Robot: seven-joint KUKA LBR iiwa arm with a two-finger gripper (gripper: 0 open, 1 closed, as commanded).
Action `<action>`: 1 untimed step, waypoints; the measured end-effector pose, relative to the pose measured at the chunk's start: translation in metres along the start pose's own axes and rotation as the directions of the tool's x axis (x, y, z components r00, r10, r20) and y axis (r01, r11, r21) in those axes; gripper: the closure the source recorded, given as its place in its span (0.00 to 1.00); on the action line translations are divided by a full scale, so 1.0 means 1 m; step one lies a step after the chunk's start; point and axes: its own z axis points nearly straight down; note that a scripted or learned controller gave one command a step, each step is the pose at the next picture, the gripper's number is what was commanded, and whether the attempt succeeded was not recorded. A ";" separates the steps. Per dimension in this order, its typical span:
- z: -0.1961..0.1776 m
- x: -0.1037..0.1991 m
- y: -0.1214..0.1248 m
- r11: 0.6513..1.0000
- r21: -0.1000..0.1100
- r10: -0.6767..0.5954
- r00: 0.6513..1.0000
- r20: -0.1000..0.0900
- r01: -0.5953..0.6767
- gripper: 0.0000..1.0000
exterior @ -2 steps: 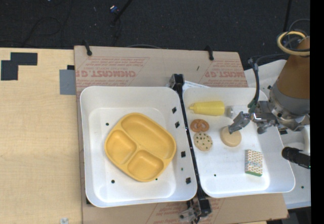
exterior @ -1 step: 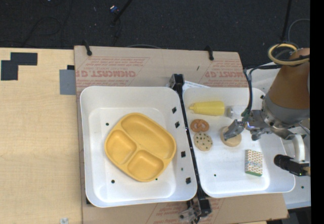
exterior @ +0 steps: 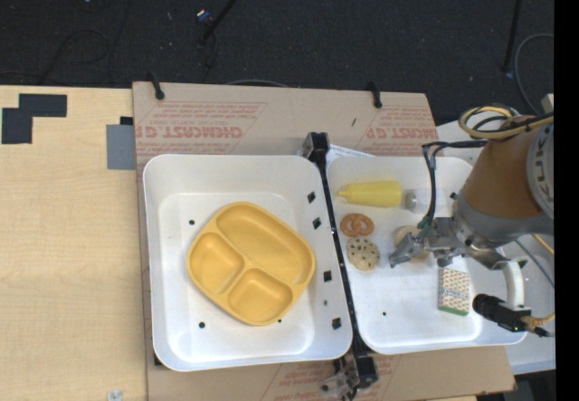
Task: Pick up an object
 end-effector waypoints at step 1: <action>-0.013 0.000 0.001 1.000 -0.002 0.002 1.000 0.001 -0.002 1.00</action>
